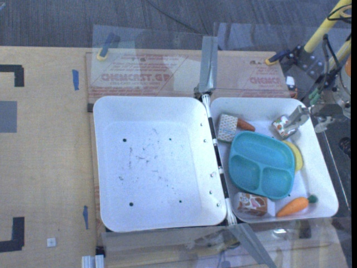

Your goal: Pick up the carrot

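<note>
A: Nearest the camera, at the near edge of the right bin (325, 166), lies the carrot (293, 206), close to the bin's near right corner, orange body on its side with the green top (312, 198) pointing toward the right wall.

B: Handling estimate?

A: Looks like a moulded toy: light, stiff, smooth, so probably a bit slippery. It tapers, so I would take it across the thick middle of the body, with the fingers set across its length, not at the thin tip or the green end. The bin wall just beside it leaves little room on that side.

B: Neighbours?

A: One small brown packet (252, 204) to its left along the same near edge, and one teal divided plate (262, 164) just behind it, possibly touching; I can't tell from this angle.

B: Full count, right bin.

A: One carrot, one packet, one teal plate, one yellow piece (298, 156) showing past the plate's right rim, one checked block (227, 127) with one small orange piece (245, 125) beside it near the far left corner. Left bin (111, 116): two bins in all, this one showing only specks.

B: Gripper?

A: Gripper (285, 127) hangs over the far right part of the right bin, well apart from the carrot. Whether it is spread or closed I cannot tell. Nothing readable between the fingers.
</note>
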You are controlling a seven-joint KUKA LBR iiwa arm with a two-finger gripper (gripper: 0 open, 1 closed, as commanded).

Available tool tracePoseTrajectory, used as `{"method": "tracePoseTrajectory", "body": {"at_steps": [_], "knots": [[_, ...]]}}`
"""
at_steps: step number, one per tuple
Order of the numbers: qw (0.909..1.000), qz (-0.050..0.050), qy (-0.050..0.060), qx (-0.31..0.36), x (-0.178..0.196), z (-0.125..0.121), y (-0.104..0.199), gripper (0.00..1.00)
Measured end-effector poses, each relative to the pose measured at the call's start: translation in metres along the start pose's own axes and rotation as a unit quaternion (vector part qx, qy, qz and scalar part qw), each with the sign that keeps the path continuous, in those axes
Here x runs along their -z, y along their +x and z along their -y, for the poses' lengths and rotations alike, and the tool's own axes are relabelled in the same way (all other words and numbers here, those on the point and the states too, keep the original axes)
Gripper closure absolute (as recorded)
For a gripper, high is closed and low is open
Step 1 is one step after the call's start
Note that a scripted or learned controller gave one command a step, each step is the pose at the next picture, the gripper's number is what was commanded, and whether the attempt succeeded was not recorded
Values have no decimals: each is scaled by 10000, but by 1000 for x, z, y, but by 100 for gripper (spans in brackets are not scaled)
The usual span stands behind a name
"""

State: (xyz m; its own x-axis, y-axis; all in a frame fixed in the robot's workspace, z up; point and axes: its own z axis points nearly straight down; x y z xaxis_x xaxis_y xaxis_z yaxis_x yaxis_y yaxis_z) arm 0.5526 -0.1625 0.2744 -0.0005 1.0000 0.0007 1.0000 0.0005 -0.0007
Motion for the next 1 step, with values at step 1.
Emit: {"method": "tracePoseTrajectory", "body": {"at_steps": [1], "knots": [[9986,2,1,530,-164,74,26,0]]}}
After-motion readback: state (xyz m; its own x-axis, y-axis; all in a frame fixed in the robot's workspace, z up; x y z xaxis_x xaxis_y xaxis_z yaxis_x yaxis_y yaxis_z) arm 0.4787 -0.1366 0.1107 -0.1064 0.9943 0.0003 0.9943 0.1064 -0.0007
